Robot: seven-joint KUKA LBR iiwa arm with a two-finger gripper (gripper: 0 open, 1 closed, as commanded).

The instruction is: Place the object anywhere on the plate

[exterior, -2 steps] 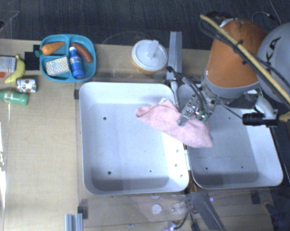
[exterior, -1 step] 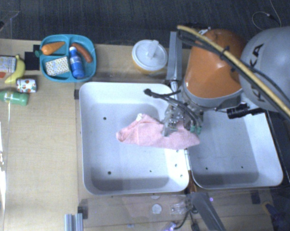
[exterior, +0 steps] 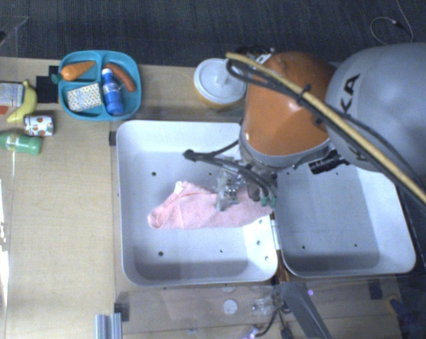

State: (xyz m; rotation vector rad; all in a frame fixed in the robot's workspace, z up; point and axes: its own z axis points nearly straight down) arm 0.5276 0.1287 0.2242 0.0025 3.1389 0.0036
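A crumpled pink cloth [exterior: 195, 214] lies in the left white bin [exterior: 149, 260], spread from its middle toward its right wall. My gripper [exterior: 228, 195] hangs straight down over the cloth's right part, at or just above the fabric; whether it touches the cloth I cannot tell. The orange band and grey wrist of the arm [exterior: 287, 111] cover the bin's upper right corner. A blue divided plate [exterior: 131, 73] sits on the bench beyond the left bin, at the upper left, holding toy food and a small blue bottle.
The right white bin [exterior: 340, 232] lies under the arm. A white lidded cup [exterior: 216, 82] stands behind the bins. Toy items, among them a banana [exterior: 23, 103], a can [exterior: 39, 125] and a green bottle [exterior: 15, 143], lie at the bench's left edge.
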